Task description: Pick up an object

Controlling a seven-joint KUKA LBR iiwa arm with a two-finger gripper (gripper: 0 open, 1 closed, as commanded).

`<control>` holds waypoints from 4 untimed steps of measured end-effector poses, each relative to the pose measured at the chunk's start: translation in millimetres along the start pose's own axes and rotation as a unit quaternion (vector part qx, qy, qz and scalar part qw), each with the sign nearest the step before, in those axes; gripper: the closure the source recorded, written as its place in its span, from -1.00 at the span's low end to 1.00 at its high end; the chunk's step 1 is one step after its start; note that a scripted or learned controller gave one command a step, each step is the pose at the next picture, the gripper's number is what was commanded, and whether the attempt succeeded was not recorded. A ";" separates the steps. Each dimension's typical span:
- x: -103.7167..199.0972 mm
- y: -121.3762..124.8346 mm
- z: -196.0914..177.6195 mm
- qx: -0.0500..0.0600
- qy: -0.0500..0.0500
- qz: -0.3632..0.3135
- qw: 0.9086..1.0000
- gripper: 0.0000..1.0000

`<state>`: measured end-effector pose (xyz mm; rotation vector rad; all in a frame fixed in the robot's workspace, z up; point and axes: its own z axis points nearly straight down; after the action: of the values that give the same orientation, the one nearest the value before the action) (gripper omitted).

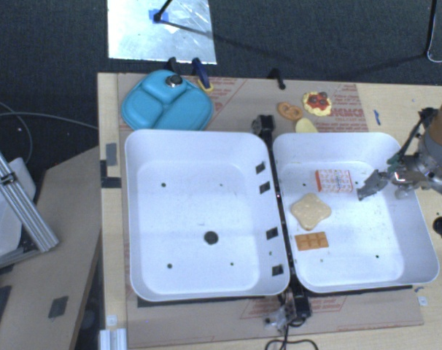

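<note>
While the two-finger gripper (pixel 370 187) hovers at right of centre, its finger spread cannot be told. Nearest target: the flat red-and-white printed card (pixel 333 180) in the shallow white right-hand bin (pixel 418 265), just left of the gripper, long axis horizontal.

2 white bins (pixel 199 144); 3 items in right one: red-white card (pixel 333 181), cream cracker (pixel 310 211), orange waffle (pixel 311 241). 1 blue tray (pixel 167 102).
</note>
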<state>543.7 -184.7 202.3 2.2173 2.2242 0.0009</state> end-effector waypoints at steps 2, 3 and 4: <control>17.1 38.9 115.1 -0.004 0.002 0.003 1.000 -1.00; 84.8 80.2 110.6 -0.005 -0.001 -0.003 1.000 -1.00; 72.6 61.0 112.9 -0.007 0.000 0.001 1.000 -1.00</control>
<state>604.6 -111.9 89.4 2.2133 2.2146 0.0180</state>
